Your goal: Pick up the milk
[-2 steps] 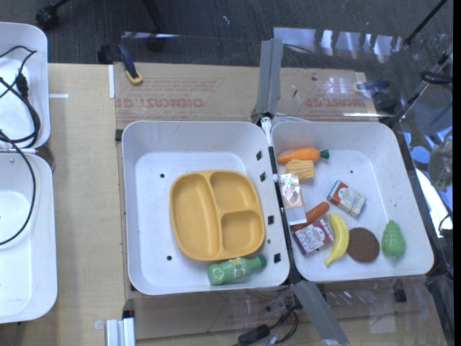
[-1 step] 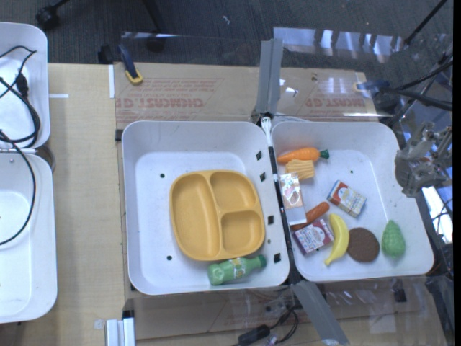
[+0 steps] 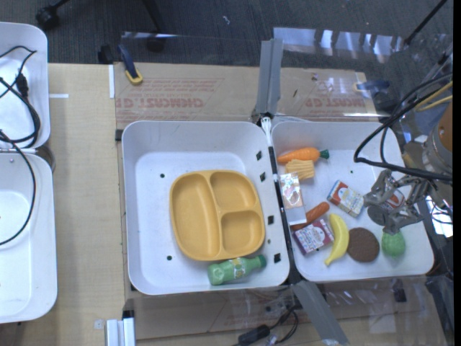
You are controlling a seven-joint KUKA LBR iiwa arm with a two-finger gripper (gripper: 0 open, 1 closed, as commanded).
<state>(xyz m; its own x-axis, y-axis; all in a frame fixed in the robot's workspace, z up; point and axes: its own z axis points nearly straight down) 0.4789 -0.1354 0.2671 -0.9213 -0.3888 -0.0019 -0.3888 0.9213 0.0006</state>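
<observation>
I log two white bins side by side on the bench; left bin (image 3: 144, 193), right bin (image 3: 338, 132).

Left bin: yellow tray (image 3: 216, 213), three compartments, lying flat mid-bin; green bottle (image 3: 235, 267) on its side just below the tray, near the bin's front wall.

Right bin, from back to front: carrot (image 3: 300, 154) near the back-left corner; corn (image 3: 301, 169) just below it, touching or nearly so; packet (image 3: 290, 191) along the left wall, label too small to read; milk (image 3: 346, 198), a small white carton w/ red and green print, lying tilted at approx. mid-bin, apart from its neighbours; sausage (image 3: 317, 211) to the milk's lower left; red box (image 3: 313, 236) below that, by the left wall; banana (image 3: 338, 238) just right of the red box, curved, upright in frame; brown cookie (image 3: 363, 244) right of the banana; green ball (image 3: 393, 244) at the front-right.

Gripper (image 3: 395, 209) sits over the right bin's right side, just above the green ball and right of the milk; not on the milk; I can't tell how its jaws stand, too much metal and cable clutter; nothing seen clamped in it.
</observation>
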